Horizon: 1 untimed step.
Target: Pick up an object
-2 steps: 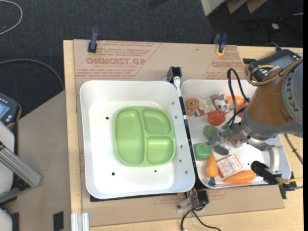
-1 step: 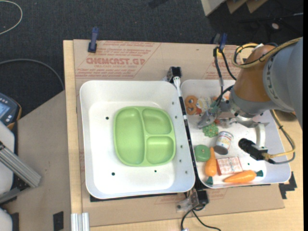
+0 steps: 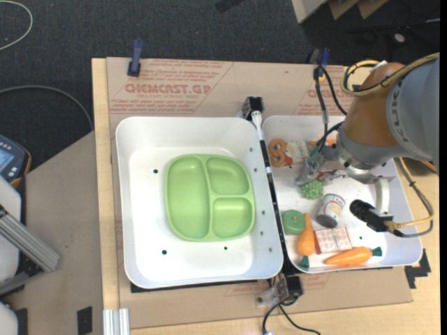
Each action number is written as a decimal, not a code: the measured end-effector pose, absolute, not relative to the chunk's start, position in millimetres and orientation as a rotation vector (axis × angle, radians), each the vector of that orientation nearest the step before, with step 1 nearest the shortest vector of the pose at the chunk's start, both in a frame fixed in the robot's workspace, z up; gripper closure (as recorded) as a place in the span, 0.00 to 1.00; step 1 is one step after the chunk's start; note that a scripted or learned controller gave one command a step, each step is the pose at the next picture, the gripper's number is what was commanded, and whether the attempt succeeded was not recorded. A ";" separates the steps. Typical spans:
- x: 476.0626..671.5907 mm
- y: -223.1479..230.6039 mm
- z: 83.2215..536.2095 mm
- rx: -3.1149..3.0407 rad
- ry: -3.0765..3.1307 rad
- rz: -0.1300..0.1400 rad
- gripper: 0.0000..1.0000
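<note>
Right bin (image 3: 408,253): carrot (image 3: 347,257) laid along the 6 o'clock wall, long axis running 3 to 9 o'clock, green top toward 3. Flanked at 9 by a small box (image 3: 332,240) and an orange bottle (image 3: 306,241); can (image 3: 332,207) just above. Gripper (image 3: 316,166) lowered at 12 o'clock beside green broccoli (image 3: 311,188); jaw state cannot be told. Left bin (image 3: 133,187): green divided plate (image 3: 209,197)

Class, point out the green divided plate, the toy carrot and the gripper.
green divided plate (image 3: 190,199): camera view, its large left compartment.
toy carrot (image 3: 347,257): camera view, middle of its orange body.
gripper (image 3: 313,167): camera view, between its fingertips.
</note>
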<state>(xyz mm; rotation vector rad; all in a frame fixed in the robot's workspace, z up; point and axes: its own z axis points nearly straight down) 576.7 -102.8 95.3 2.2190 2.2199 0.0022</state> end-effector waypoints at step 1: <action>616.6 -40.6 191.3 2.207 2.224 0.017 1.00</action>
